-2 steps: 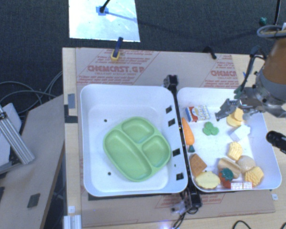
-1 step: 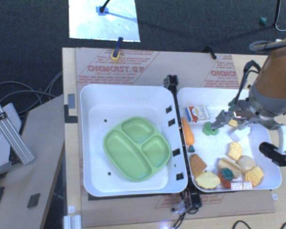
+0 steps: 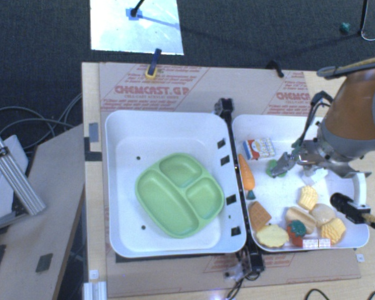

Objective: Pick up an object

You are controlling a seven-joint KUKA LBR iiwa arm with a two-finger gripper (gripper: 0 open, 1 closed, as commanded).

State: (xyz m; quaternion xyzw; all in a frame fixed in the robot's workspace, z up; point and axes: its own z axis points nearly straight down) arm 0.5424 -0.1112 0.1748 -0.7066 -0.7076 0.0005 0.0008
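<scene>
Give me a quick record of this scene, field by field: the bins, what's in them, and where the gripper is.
left bin: holds a green divided plate
right bin: toy food, including a carrot, a carton, waffle pieces
gripper: over the right bin, by a small green item
grasp: cannot tell

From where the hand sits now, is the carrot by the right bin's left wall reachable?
Probably yes. The carrot lies apart from the other pieces, open from above, with the hand just right of it; the nearby wall may crowd one side.

Two bins (image 3: 175,120) — one green plate (image 3: 179,194).
</scene>
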